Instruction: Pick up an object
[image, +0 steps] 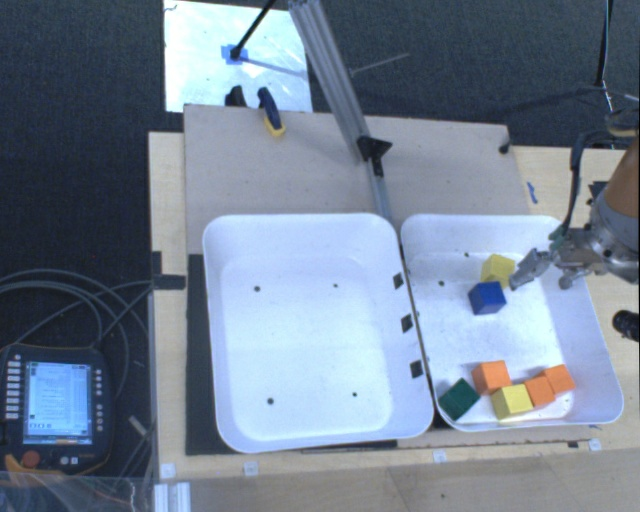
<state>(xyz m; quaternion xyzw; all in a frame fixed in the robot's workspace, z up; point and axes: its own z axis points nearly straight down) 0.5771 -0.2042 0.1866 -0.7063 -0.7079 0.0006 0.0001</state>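
Note:
In the right bin (590, 340) lie several small blocks. A yellow block (497, 267) and a blue block (487, 297) sit near the bin's back middle. At the front are a green block (459, 398), an orange block (490, 375), a yellow block (511, 400) and two more orange blocks (540, 390) (559, 378). My gripper (543, 279) hangs over the bin's back right, just right of the yellow block at the back. Its fingers stand apart with nothing between them.
The left bin (230, 300) sits beside the right one, with black clips along the shared edge. A grey pole (335, 80) slants in from the top to the bins' back. A teach pendant (55, 405) lies at the lower left with cables.

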